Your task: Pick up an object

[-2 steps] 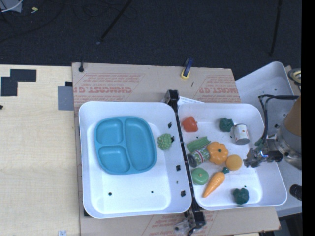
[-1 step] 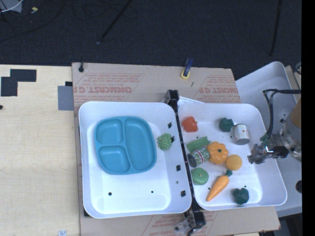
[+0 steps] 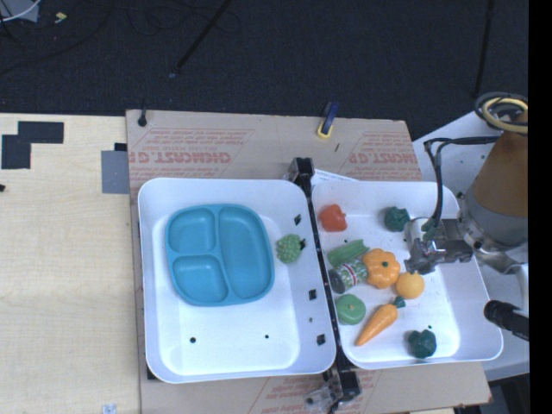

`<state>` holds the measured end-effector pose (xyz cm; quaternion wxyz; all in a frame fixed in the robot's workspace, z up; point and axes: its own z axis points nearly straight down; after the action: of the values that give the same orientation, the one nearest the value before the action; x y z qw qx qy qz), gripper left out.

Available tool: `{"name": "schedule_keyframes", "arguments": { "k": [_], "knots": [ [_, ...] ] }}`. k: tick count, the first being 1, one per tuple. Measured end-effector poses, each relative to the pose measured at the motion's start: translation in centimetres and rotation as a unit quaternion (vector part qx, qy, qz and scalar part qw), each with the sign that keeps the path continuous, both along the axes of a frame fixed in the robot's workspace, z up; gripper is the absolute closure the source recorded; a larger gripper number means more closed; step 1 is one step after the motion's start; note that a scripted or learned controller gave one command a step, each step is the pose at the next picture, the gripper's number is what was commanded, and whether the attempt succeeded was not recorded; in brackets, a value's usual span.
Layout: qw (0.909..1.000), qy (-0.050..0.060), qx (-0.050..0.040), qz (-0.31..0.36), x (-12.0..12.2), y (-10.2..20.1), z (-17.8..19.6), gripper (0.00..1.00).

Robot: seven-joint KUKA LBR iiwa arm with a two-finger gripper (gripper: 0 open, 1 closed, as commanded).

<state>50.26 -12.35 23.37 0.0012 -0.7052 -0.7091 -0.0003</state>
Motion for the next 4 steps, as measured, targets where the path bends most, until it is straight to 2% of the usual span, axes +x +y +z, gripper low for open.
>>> {"name": "schedule_keyframes", "arguments": {
  "k": [1,2,3,4],
  "knots": [
    [1.0000,0.001,0.0001,0.000,0.5,4.7,0.2,1.00],
    [1.0000,0.002,-0.0006,-0.002,0.1,5.3,-1.5,1.00],
    [1.0000,0.000,-0.0009,-0.002,0.7,5.4,0.4,1.00],
    [1.0000,0.001,-0.0013,-0.003,1.5,4.9,-0.5,1.00]
  ]
}}
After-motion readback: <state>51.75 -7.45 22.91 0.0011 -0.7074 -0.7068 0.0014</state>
